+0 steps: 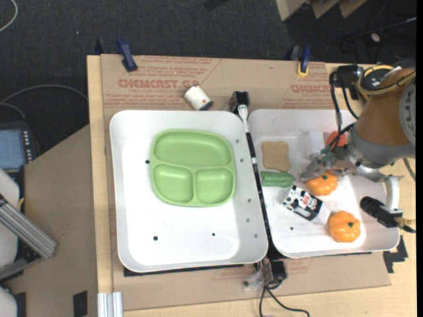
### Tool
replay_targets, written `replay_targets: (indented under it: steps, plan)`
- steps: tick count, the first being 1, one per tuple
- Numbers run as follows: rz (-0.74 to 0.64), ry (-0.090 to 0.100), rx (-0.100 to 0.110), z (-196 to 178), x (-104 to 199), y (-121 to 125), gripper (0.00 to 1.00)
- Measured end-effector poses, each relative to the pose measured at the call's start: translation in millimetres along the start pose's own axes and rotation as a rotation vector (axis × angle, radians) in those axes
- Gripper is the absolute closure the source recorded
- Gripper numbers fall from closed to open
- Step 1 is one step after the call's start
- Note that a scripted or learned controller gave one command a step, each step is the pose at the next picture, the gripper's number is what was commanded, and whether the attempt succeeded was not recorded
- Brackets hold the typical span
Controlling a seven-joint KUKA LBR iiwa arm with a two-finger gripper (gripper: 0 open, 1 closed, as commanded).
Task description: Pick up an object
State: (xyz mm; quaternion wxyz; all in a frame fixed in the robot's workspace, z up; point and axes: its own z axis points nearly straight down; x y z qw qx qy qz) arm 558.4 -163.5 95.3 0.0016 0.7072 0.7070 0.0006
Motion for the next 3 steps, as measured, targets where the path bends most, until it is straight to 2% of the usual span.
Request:
replay_targets:
  steps: [1, 2, 3]
  plan:
    - [-0.008, 0.002, -0.006, -63.1, 59.3, 37.6, 1.0]
    - [-0.009, 0.007, 0.005, -91.2, 137.9, 2.7, 1.0]
    - [-0.003, 0.005, 0.011, -89.2, 172.7, -58.1, 1.0]
